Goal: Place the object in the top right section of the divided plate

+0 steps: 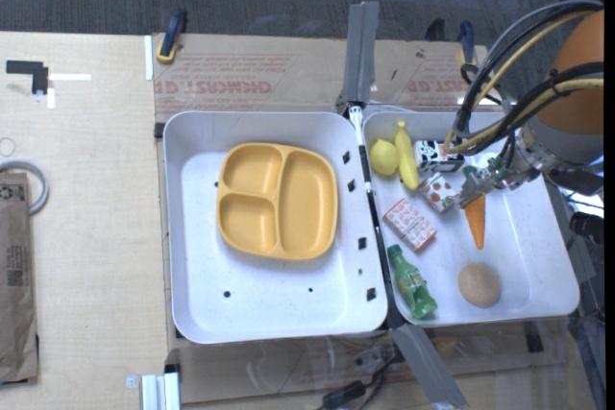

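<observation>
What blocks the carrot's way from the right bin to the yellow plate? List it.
The carrot lies at the gripper in the right bin. Toward the plate lie a small carton, a banana and the bins' raised rims.

Even, bright overhead light, soft shadows, mild glare on the white bins (192, 235), slightly soft focus

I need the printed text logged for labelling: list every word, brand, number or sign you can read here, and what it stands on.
"CHEMCAST GP", upside down in faint red, repeated on the brown cardboard sheet behind the bins.
Small red-and-white carton: print too small to read.
Second red-and-white box: blurred.
Green plastic bottle: label unreadable.
Brown paper bag: dark print, unreadable.
</observation>
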You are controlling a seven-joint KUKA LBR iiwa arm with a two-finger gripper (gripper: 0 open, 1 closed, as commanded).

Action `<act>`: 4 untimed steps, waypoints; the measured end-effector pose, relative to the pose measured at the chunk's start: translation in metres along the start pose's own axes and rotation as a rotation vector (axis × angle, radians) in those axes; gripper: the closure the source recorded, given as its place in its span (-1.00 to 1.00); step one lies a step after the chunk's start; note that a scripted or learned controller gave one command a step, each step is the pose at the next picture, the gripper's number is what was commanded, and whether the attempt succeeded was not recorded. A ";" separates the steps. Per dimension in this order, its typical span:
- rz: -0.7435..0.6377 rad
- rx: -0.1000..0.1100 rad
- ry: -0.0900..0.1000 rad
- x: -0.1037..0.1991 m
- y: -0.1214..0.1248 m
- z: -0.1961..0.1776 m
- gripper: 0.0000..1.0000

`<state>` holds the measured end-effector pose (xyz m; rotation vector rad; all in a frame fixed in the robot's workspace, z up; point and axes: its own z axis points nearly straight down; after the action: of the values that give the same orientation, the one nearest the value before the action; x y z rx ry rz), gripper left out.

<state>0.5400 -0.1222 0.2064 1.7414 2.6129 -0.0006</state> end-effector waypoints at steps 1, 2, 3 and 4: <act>0.065 0.003 0.001 0.115 -0.020 -0.027 1.00; -0.065 0.005 0.001 0.185 0.016 0.016 1.00; -0.169 -0.008 -0.001 0.239 0.035 0.111 1.00; -0.310 0.003 0.000 0.283 0.050 -0.002 1.00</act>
<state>0.4776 0.1582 0.2082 1.3179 2.8517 -0.0043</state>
